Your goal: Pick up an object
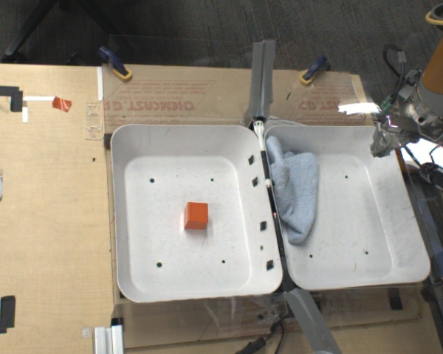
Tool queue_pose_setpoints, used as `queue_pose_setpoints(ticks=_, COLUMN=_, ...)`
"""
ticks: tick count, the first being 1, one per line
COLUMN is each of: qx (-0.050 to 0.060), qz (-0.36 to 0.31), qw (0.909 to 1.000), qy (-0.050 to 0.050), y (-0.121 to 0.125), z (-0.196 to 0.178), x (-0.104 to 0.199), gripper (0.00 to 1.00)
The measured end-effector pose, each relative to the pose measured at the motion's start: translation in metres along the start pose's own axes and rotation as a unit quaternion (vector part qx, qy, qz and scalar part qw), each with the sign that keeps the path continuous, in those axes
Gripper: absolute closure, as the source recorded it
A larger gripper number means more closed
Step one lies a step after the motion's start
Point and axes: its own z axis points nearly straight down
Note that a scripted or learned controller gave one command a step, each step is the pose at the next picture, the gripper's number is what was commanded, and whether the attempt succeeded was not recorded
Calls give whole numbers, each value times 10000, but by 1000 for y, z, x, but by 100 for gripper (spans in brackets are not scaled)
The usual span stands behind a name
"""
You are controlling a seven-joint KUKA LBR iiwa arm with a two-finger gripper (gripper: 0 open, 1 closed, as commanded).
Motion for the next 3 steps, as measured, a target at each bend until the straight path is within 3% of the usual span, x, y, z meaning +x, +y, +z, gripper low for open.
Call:
queue_pose_setpoints(ticks=1, qx=10, qz=-578, qw=9983, qy=3, y=-48, z=-68, x=9, gripper=100)
queue_pose_setpoints(ticks=3, qx=11, qz=-360, qw=9994, qy=0, y=10, z=-33, x=49, gripper=100)
